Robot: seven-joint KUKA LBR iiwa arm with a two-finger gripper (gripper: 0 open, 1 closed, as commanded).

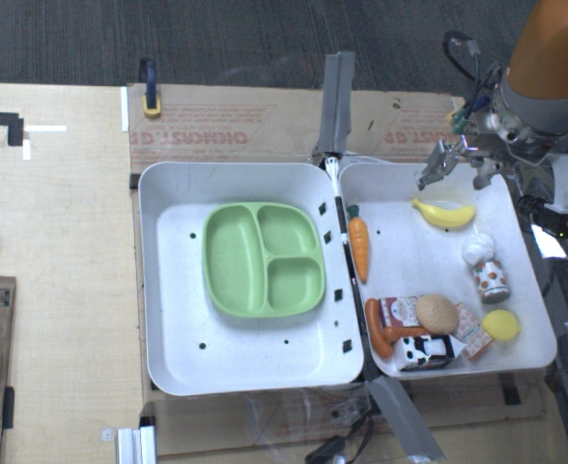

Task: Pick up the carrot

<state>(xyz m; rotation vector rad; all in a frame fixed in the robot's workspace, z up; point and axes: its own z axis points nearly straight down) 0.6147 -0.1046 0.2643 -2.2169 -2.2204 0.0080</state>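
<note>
1. Carrot [359, 247] is the goal, but start at the fingers [437, 172]: they hang at the far edge of the right bin [530, 351], above its back wall, just left of the grey wrist; they look slightly parted with nothing between them, though the view is too small to say how wide.
2. Nearest to them lies a banana [445, 213], just below and to the side; it is apart from the carrot and should not interfere.
3. Carrot lies well to the left of the fingers, along the right bin's left wall, long axis running near to far, green top at the far end, tip toward the near end; whether it touches the wall I cannot tell.
4. Handling, as a judgement: it looks like a toy, so light and stiff; the smooth tapered skin may slip toward the thin end under a squeeze.
5. Best hold is probably across the thick upper half, fingers closing left to right; the wall beside it leaves little room for the left finger, which is the main risk.
6. Further out: a jar [490, 278], lemon [501, 325] and a pile of packets at the near edge; the left bin [168, 356] holds a green tray [263, 259].
</note>
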